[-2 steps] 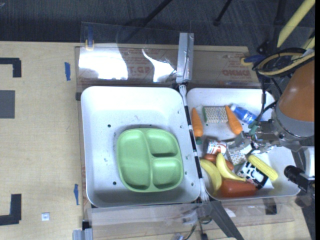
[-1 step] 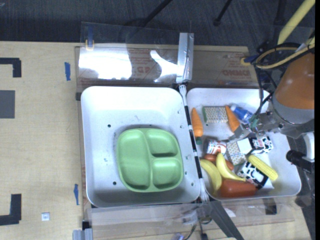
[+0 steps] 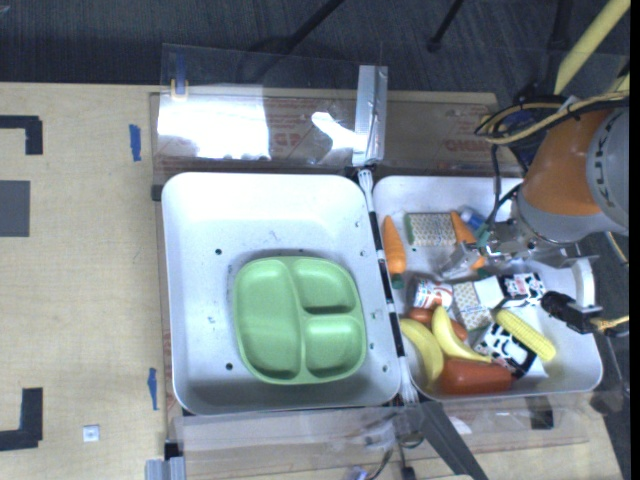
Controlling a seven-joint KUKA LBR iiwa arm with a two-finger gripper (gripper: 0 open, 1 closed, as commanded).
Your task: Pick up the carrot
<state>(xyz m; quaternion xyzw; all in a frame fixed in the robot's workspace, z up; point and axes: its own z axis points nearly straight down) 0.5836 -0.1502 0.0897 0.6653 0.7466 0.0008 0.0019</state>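
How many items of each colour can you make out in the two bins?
Green: 1, the green divided plastic plate in the left bin.
Orange: 1, the orange carrot at the right bin's left wall.
Yellow: 3, two yellow bananas and a yellow corn cob.
Red: 1, a red oblong piece.
Total: 6 clearly told; the smaller packets in the clutter are too jumbled to count.

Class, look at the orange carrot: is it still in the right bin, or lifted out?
In the bin. The orange carrot lies flat along the left wall of the right white bin, apart from the claw.
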